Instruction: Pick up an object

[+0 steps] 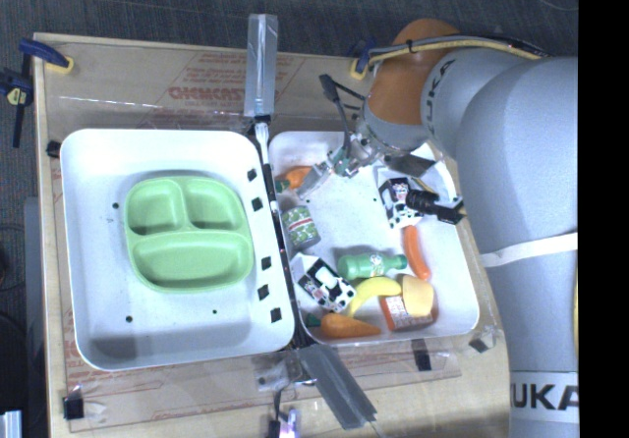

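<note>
One arm reaching left, tool over right bin

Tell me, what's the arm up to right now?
Gripper low in right bin, top left corner, beside an orange item. Nothing seen held. Green bottle, banana lie untouched nearer the front.

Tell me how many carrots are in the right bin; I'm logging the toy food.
2. One carrot lies along the near wall beside the banana; another carrot lies by the right wall. The orange item near the gripper is unclear.
</note>
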`<state>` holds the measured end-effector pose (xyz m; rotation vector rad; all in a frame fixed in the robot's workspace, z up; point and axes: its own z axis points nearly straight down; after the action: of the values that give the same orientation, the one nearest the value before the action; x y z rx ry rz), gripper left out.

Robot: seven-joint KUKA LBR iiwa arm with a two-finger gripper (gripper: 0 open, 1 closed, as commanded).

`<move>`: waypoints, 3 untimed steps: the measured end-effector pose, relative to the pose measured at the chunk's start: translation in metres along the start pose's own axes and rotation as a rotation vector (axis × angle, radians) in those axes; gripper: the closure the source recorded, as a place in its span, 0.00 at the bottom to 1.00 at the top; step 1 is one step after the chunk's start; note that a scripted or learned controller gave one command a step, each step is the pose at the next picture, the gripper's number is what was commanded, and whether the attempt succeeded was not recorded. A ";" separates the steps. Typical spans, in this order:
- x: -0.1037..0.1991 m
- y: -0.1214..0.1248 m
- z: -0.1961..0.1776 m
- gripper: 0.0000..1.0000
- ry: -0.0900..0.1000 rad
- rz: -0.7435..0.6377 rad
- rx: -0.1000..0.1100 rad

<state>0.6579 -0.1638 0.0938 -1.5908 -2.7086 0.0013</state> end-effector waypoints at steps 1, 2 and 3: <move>-0.002 0.000 -0.012 1.00 -0.004 -0.003 0.002; -0.010 -0.030 0.002 1.00 0.001 -0.243 0.001; 0.009 -0.014 -0.111 1.00 -0.003 -0.195 -0.001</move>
<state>0.6412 -0.1626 0.2046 -1.3213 -2.8530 0.0019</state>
